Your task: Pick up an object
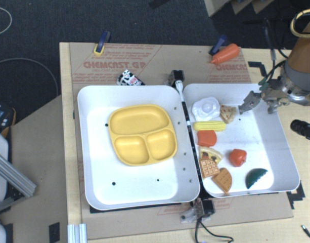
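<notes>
My gripper (259, 104) hangs over the upper right part of the right bin (276, 135), open, with nothing between its fingers. Just left of it lie a tan cracker piece (227, 113) and a white fried egg (205, 107). Below those are a yellow corn cob (210, 126), a red block (206, 137), a waffle (209, 167), a red tomato (237, 157), a brown bread slice (223, 179) and a dark green leaf (256, 176).
The left bin (94, 176) holds a yellow divided plate (142, 133). On the bench behind the bins lie an orange carrot (225, 53), a black-and-white toy (129, 78) and a blue-yellow clamp (100, 43). A black clip (177, 78) sits between the bins.
</notes>
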Robot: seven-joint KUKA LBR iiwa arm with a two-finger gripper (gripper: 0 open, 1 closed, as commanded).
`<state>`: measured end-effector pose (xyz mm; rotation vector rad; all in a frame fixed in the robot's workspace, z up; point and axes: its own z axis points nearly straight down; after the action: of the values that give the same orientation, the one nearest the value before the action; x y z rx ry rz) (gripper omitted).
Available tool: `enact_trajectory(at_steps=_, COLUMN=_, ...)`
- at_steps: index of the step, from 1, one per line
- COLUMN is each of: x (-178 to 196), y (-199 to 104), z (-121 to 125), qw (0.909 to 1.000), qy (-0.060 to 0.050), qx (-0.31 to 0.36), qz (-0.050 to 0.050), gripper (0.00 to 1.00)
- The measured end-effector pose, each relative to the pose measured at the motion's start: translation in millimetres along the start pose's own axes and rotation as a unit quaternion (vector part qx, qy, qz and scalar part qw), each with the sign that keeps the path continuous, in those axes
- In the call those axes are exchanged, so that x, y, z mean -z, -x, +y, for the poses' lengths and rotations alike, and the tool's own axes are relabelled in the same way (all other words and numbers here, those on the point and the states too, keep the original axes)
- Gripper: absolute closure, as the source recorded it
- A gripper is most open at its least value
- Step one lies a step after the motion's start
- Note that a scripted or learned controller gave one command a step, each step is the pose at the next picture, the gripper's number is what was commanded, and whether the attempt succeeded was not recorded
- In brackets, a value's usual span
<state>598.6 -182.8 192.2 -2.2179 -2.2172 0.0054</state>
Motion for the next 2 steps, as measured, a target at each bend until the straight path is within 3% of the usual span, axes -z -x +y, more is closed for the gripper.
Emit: enact_trajectory(at_steps=2, x=-87, y=-2, z=1, qw=1.0000, qy=0.000, qx=0.001, qz=0.000, gripper=0.00)
